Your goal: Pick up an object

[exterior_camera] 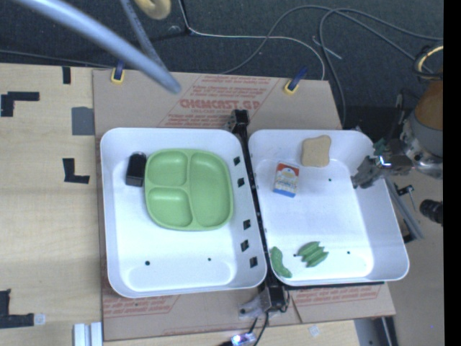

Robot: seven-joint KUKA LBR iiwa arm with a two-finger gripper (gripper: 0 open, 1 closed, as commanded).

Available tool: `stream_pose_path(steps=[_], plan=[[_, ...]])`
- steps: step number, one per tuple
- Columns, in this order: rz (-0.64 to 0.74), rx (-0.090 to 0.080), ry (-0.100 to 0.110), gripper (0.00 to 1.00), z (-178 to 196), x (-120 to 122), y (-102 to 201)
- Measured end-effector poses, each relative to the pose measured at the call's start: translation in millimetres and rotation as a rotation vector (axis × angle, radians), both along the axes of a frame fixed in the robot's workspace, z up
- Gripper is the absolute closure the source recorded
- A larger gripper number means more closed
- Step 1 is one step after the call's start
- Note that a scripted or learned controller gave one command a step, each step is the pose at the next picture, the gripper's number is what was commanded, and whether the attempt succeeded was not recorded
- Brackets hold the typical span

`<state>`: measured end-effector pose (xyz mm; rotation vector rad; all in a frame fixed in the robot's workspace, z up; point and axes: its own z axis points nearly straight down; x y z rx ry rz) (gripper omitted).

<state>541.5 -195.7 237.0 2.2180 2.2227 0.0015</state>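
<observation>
Red-and-white carton in right bin: light, stiff, grab across narrow sides; pincer at right rim, opening unclear.

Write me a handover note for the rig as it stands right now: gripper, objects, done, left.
Gripper: at the right bin's right rim, nothing visible between its fingers; open or shut not readable from this view.
Right bin: tan bread-like slice at the top, small red, white and blue carton just below-left of it, green pea pods near the bottom, another green piece in the bottom-left corner.
Left bin: green divided plate, with a small black object at its left edge.
Done: no pick visible.
Left: choose an object, grasp it, lift it.
</observation>
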Motion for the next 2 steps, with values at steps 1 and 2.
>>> stream_pose_path(steps=[1, 2], plan=[[0.003, 0.001, 0.004, 1.0, -13, 17, 50], [0.005, 0.002, 0.002, 1.0, -4, 31, 105]])
